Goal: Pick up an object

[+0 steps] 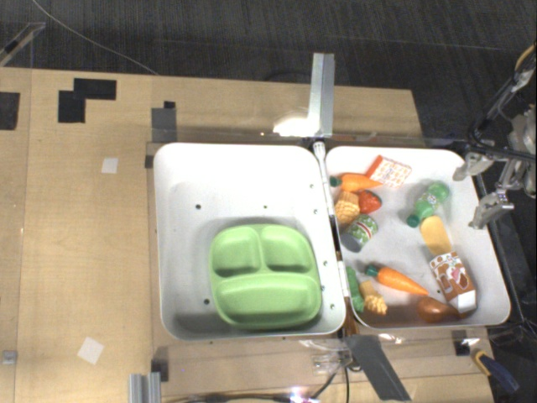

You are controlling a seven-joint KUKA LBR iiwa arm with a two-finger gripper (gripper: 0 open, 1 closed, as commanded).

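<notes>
The right white bin [495, 305] holds several toy foods. Among them are a green bottle [426, 203], a yellow piece [435, 235], a brown and white carton [453, 280], an orange carrot [394, 281] and a small can [361, 232]. At the back lie a second carrot [357, 180] and a red and white packet [388, 171]. My gripper [476, 191] hangs over the bin's right rim, to the right of the green bottle. Its two fingers are spread open, with nothing between them.
The left white bin [180, 191] holds a green divided tray [264, 275]. A metal post [322, 95] stands behind the wall between the bins. A corn cob [346, 208] and a red piece [369, 200] lie close to that wall.
</notes>
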